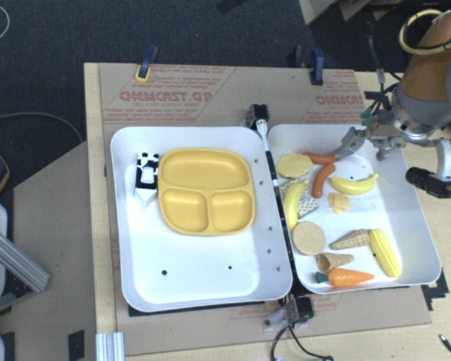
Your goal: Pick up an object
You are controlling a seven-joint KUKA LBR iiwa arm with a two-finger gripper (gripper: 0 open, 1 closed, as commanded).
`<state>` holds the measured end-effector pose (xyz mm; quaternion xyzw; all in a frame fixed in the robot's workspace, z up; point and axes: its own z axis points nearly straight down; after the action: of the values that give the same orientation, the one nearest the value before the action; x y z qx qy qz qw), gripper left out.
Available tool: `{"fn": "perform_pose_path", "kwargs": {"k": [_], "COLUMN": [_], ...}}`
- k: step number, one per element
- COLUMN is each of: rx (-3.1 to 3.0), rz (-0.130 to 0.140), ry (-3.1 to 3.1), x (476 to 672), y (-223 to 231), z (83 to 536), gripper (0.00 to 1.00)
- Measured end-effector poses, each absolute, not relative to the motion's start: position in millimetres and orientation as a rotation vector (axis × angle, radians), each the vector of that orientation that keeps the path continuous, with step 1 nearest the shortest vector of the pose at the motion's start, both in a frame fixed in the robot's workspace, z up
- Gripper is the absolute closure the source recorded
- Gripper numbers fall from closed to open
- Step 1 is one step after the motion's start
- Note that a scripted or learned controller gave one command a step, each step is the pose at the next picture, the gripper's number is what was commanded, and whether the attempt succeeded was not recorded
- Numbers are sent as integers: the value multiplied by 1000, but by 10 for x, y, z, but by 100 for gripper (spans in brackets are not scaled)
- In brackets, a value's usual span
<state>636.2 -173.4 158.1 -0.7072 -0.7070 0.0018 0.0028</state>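
Reaching in from the right, the grey arm with its orange band holds its gripper over the far part of the right bin. Two grey fingers splay downward and look spread apart, with nothing between them. Just below them lies a yellow banana, and to the left of the fingers an orange sausage-shaped piece rests beside a pale round cookie. A second sausage slants down from there, and a longer banana lies along the left wall of this bin, next to a speckled scrap. A small yellow chunk sits under the first banana. Nearer the front are a tan round cracker, two ice-cream cones, a corn cob and a carrot against the front wall.

Across the divider, the left bin holds a yellow three-compartment plate toward its far half. A small black-and-white object sits touching the plate's left edge; what it is cannot be told. Both bins rest on a brown board held by clamps at the far edge.
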Motion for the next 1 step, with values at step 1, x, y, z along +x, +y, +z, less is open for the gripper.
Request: {"fn": "perform_pose_path", "kwargs": {"k": [1], "rx": [-2218], "rz": [5], "ry": [-2218], "x": [6330], "y": [-1793], "z": [1127], "gripper": [0]}}
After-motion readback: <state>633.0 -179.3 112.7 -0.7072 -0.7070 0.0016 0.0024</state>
